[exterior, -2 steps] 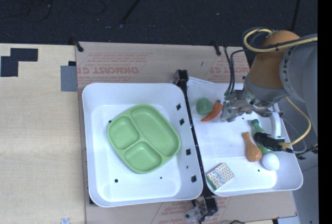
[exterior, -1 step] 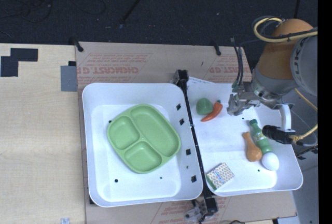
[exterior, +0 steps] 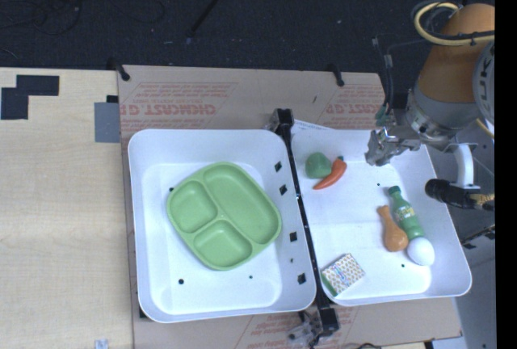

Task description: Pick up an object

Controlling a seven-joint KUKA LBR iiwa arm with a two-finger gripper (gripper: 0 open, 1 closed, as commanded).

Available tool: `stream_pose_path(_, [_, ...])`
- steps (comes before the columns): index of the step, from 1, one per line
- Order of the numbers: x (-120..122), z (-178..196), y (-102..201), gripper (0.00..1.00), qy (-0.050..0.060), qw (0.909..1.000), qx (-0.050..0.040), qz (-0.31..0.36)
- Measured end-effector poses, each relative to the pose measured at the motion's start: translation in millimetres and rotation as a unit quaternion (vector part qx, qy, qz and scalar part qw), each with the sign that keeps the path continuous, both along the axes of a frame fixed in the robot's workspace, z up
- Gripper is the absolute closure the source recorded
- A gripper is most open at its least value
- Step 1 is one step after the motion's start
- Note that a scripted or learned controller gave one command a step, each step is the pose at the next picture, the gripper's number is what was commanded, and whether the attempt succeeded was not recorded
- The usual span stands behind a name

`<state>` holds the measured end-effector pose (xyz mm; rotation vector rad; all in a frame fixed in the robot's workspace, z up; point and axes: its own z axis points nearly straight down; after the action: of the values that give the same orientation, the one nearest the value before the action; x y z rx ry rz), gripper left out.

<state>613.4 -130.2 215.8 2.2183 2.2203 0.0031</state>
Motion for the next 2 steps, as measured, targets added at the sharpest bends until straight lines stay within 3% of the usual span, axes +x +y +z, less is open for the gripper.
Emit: stream_pose_path(2, [-18,1,97,1.0,0.004,1.0,0.0017,0.001])
